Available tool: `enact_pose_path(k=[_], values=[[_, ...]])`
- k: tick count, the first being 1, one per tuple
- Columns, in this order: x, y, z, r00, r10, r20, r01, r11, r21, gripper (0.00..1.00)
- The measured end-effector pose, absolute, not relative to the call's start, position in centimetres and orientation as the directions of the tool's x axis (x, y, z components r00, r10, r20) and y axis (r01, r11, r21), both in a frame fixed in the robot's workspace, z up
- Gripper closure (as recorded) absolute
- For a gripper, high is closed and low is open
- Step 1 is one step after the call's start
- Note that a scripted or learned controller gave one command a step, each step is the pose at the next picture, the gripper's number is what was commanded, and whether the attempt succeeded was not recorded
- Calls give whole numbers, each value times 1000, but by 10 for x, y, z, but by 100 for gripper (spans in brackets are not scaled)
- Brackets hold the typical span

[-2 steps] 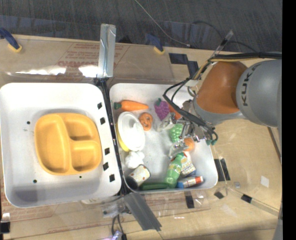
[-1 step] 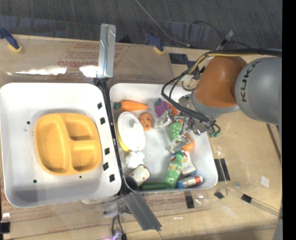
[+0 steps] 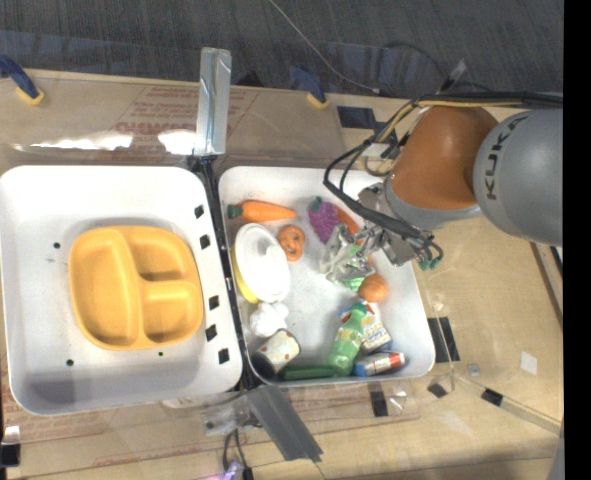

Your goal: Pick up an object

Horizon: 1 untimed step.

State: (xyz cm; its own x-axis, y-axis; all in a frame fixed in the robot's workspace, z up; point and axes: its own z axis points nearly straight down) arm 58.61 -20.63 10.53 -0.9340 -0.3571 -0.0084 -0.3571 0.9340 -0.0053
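The right bin (image 3: 415, 313) holds a jumble of toy food. A carrot (image 3: 268, 210) lies at the back, with purple grapes (image 3: 322, 218) beside it and a small orange face-shaped piece (image 3: 291, 240) in front. My gripper (image 3: 358, 251) reaches in from the right, low over a crinkled clear and green wrapper (image 3: 343, 265) near the bin's middle. An orange ball (image 3: 374, 289) sits just in front of it. The arm's orange band (image 3: 437, 158) hides the bin's back right corner.
A white bowl (image 3: 263, 263) lies at the right bin's left side, a green bottle (image 3: 349, 334), a green cucumber (image 3: 308, 372) and a red and blue marker (image 3: 380, 364) at its front. The left bin (image 3: 25, 218) holds a yellow divided plate (image 3: 135, 286).
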Motion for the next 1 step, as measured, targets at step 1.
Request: enact_pose_path(k=[1], values=[[587,-150,231,-975,-222,-12,-222,975,-5,100]])
